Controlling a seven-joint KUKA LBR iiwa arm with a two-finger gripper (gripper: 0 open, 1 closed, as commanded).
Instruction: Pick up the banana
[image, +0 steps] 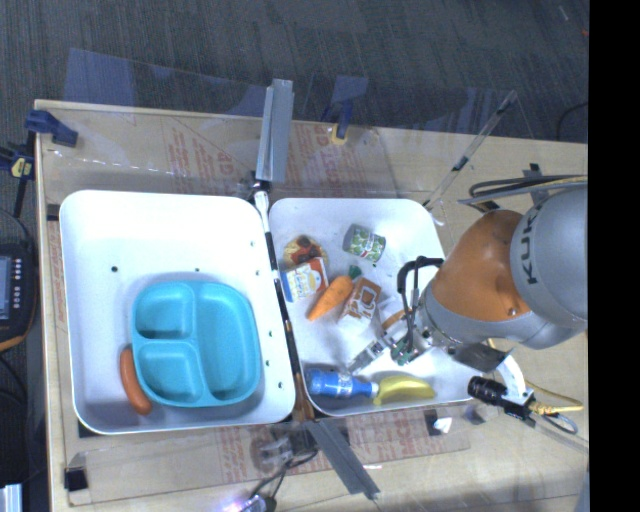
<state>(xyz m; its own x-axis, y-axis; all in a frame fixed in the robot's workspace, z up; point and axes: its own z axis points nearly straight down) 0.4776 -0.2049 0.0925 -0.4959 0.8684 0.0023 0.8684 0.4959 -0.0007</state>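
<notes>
Against the front wall of the right bin (430, 222), the banana (405, 389) is lying on its side, and I am seeing it touch the blue bottle (338, 384) that is resting just to its left. My arm (500, 275) is reaching in from the right, and its hand (385, 345) is hovering just above the banana, near a small packet (361, 298). I am not seeing anything between its fingers, and I cannot tell how far they are parted. Further back in that bin, a carrot (329, 297) is leaning beside a white carton (303, 279), and a green can (364, 243) is sitting near the back wall. Over in the left bin (100, 220), a blue divided tray (196, 343) is resting, with a sausage (133, 379) lying just beside its left edge. Both bins are sitting side by side on the desk (150, 140).
</notes>
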